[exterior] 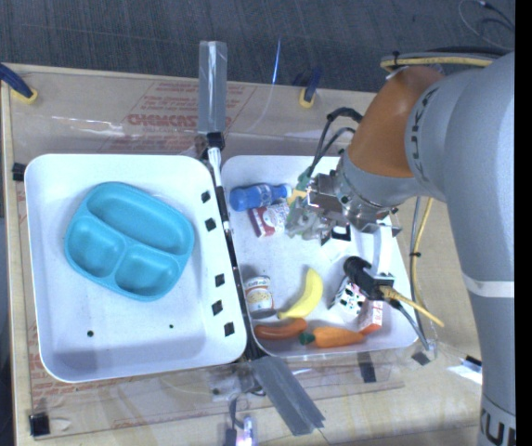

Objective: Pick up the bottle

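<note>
- The gripper (304, 214) hangs low over the far part of the right bin (388, 342), just right of the blue bottle (258, 196); its state is something I cannot tell, because the metal parts blur together against the clutter below.
- The bottle lies on its side near the far left corner of that bin, close to the divider wall (221, 240), its length running left to right. It is translucent blue with a paler band towards the right end, where a small yellow piece (295, 196) sits against it.
- Risk one: a red-and-white packet (267, 219) lies just beside the bottle on the near side, so a descent slightly off line would likely close on the packet or on both at once.
- Risk two: a round body lying flat tends to roll, so a touch on one side only could push it against the bin wall and out of reach.
- Risk three: the wall and divider crowd the bottle, leaving little room on its far and left sides, so a collision with the rim looks possible.
- Risk four: smooth plastic may slip out during the lift if it is caught near an end.
- The banana (306, 295), carrot (332, 337) and small can (258, 295) lie well apart at the near end and seem unlikely to interfere; the blue divided plate (131, 240) sits alone in the left bin (52, 342).
</note>
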